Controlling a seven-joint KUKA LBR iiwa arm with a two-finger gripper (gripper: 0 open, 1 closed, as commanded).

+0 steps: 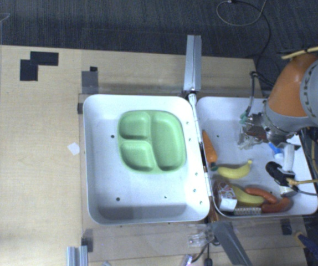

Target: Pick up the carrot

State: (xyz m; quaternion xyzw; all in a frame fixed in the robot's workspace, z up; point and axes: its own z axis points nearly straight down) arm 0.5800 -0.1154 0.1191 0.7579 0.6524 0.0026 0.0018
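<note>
Pale wooden table [37,148], black tape marks [37,65] near its far edge. Dark carpet [120,10] beyond, with a loose cable [242,10] on it. Two white bins stood side by side, with a metal rail [193,65] at their junction.

The tool [251,134] hung over the right bin [225,115], low above bare floor. Could not tell whether it was released or clenched; nothing was seen in it.

The carrot [209,148] lay across the bin from the tool, well apart from it. It sat lengthwise against the wall shared with the left bin [98,165], apparently touching that wall. A green plate [150,140] sat beyond that wall, in the other bin.

Risks, as judged:
- The wall is the main one. With the carrot tight against it, one side of the tool may land on the rim or wall and not get around the carrot.
- A banana [235,171] lay just beside the carrot's near end, between it and the tool's side of the bin. A low sideways approach could shove it, or grab it instead.
- The carrot is smooth and tapered, so an off-centre pinch may squirt it out or roll it along the wall.
- A second banana [246,197], a red item [265,195] and a packet [225,195] were crowded in the bin's front. They are less likely to interfere unless the carrot slides that way.
</note>
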